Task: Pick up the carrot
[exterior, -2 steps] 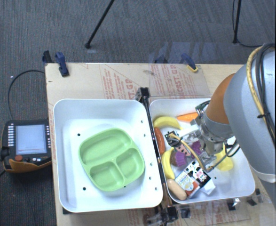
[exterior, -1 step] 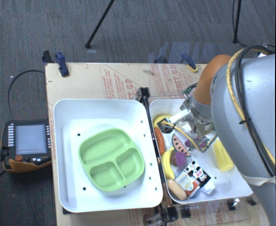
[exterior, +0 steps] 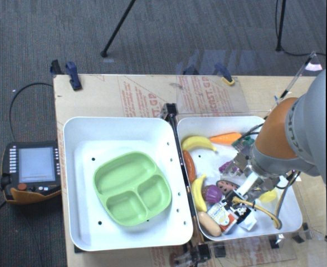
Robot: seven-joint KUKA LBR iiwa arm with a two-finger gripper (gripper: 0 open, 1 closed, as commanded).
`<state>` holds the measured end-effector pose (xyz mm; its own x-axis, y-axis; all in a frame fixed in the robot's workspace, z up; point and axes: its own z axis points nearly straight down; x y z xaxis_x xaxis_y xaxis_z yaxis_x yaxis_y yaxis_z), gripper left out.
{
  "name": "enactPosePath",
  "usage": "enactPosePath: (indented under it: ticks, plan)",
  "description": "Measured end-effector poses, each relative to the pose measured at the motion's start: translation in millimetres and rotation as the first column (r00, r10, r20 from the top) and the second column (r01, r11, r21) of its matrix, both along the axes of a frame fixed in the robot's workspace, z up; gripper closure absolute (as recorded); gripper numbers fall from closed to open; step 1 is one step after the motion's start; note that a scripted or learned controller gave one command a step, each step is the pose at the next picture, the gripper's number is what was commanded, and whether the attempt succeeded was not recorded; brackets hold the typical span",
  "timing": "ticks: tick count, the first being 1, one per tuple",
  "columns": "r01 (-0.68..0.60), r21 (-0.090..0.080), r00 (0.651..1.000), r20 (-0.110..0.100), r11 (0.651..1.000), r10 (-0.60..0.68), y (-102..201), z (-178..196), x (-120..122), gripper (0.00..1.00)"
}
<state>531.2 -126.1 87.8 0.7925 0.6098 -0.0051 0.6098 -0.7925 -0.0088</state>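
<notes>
not yet picked up, the carrot point(exterior: 225, 138) lies at twelve o'clock in the right bin point(exterior: 292, 207), while the jaws point(exterior: 238, 196) hover toward six o'clock, their opening impossible to tell.

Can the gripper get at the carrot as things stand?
Probably yes. The carrot lies uncovered at the far edge of the right bin, beside a banana. The gripper sits lower in that bin, among other items.
</notes>
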Motion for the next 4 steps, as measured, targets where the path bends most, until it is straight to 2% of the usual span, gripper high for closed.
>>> enactPosePath:
  ticks: [1,2,3,4]
  plan:
    - [-0.007,0.000,1.000,0.004,1.000,0.007,-13,-1,53,0.00]
    - [0.432,0.006,0.902,-0.019,0.902,-0.432,-55,-2,104,0.00]
    - [0.370,-0.001,0.929,0.002,0.929,-0.370,-69,34,22,0.00]
    - [0.295,0.002,0.955,0.005,0.955,-0.295,-8,-1,29,0.00]
